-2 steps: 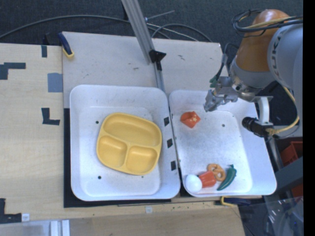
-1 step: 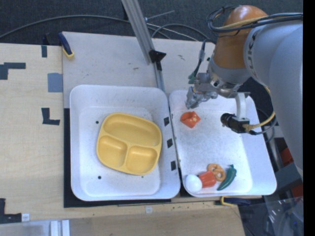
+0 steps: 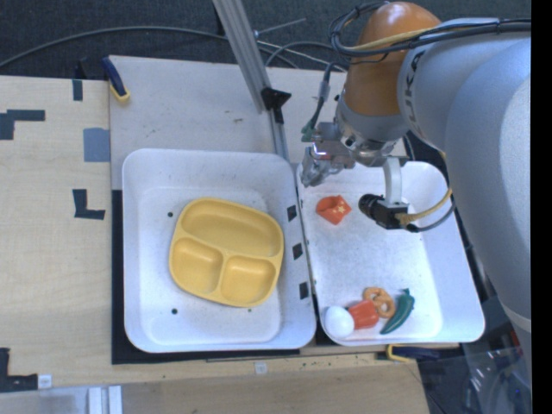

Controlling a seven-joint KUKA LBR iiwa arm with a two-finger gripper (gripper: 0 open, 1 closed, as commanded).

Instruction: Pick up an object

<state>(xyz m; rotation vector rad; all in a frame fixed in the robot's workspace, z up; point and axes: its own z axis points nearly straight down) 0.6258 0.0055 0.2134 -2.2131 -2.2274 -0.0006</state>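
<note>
Grey arm's pincer (image 3: 312, 172) hangs over the right bin (image 3: 448, 317), near a red block (image 3: 333, 209); its grip cannot be told. No writing legible.

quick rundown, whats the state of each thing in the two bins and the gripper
yellow divided tray: upright in the left bin, compartments bare
orange-red block: loose on the right bin floor, not gripped
white egg, pretzel, green pepper: clustered at the near edge, untouched
gripper: low at the right bin's far left corner
</note>
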